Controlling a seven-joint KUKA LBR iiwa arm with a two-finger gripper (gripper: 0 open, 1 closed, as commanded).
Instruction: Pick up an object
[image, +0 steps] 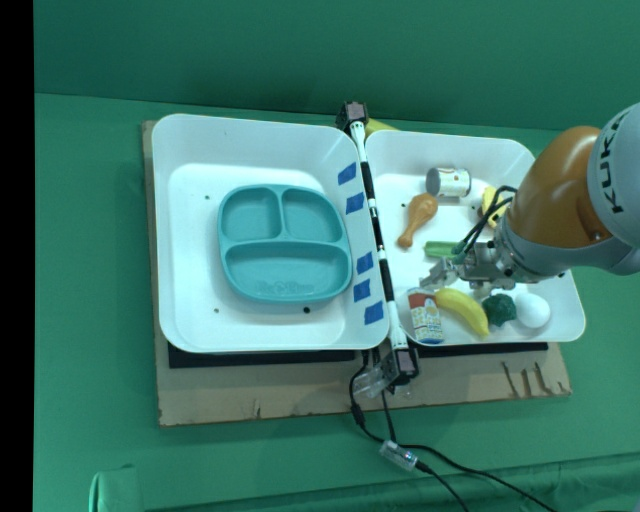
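My gripper (440, 274) hung low in the right white bin (545, 315), its finger state unclear to me. A curved yellow plastic banana (462, 309) lay at its five o'clock, ungrasped. I judged descent and closing came next.

One fixed camera looks down at a slant from the bench's near edge, far enough back to take in both shallow white plastic bins (180, 330), the brown cardboard sheet (250, 400) beneath them, and green cloth (80, 250) beyond, seemingly a backdrop behind.
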